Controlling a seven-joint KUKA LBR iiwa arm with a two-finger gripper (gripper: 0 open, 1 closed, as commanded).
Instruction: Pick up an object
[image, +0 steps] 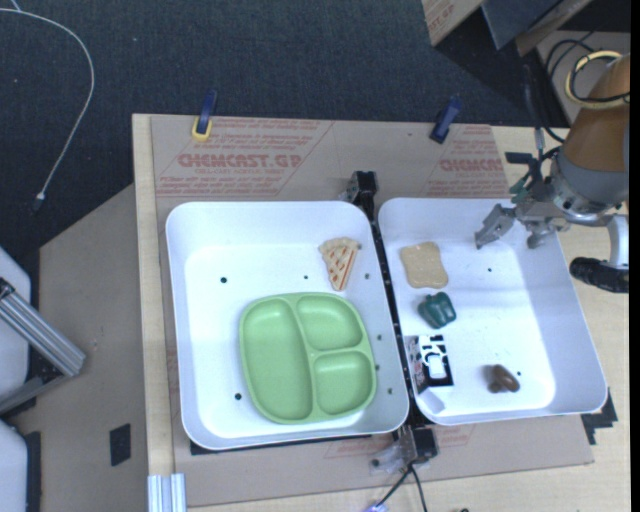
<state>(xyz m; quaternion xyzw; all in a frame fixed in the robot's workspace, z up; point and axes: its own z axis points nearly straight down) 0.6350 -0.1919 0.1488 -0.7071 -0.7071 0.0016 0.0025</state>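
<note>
My tool (513, 228) hung spread and empty over the right bin's (560, 300) far edge; the toast slice (424, 264) lay nearest, to its left and slightly nearer the camera.

A green divided tray (305, 357) is seen in the left bin (200, 300) toward its front edge, two blue clamps (205, 113) (446, 119) are fixed at the board's (300, 150) back edge, and a white cable (70, 130) is laid across the dark floor (300, 50).
</note>
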